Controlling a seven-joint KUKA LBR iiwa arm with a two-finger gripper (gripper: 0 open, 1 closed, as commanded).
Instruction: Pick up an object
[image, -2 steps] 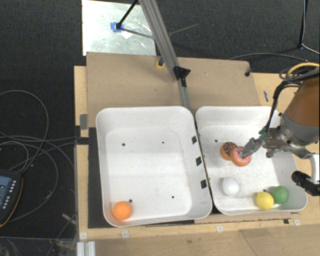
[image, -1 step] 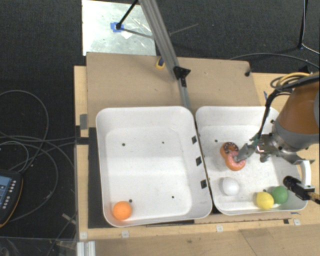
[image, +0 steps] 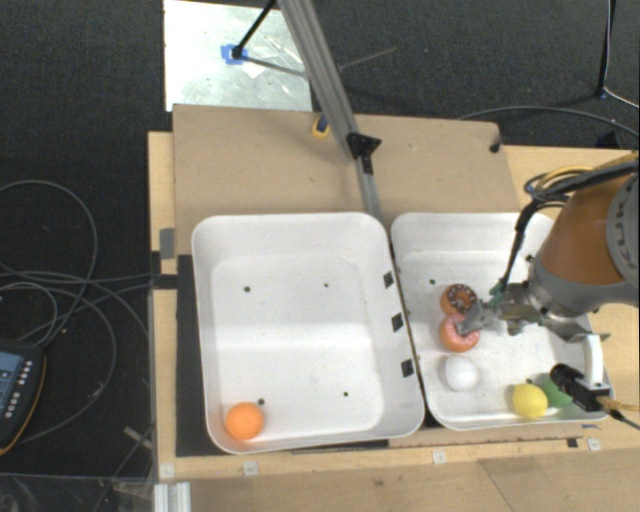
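Observation:
My gripper (image: 474, 318) is low in the right bin (image: 430, 240), its tip right at an orange-pink round object (image: 458, 337). Just above that sits a brown round object with a speckled top (image: 459, 297). A white ball (image: 461, 375) lies below them, and a yellow lemon-like object (image: 529, 400) with a green piece (image: 558, 397) beside it rests near the bin's front right corner. An orange ball (image: 244, 421) lies in the front left corner of the left bin (image: 290, 300). Nothing can be seen between the fingers from this angle.
The grey arm with its orange band (image: 590, 245) reaches in from the right over the right bin. A slanted metal pole (image: 335, 90) crosses the back of the bench. Cables and a handheld device (image: 15, 385) lie on the floor at left.

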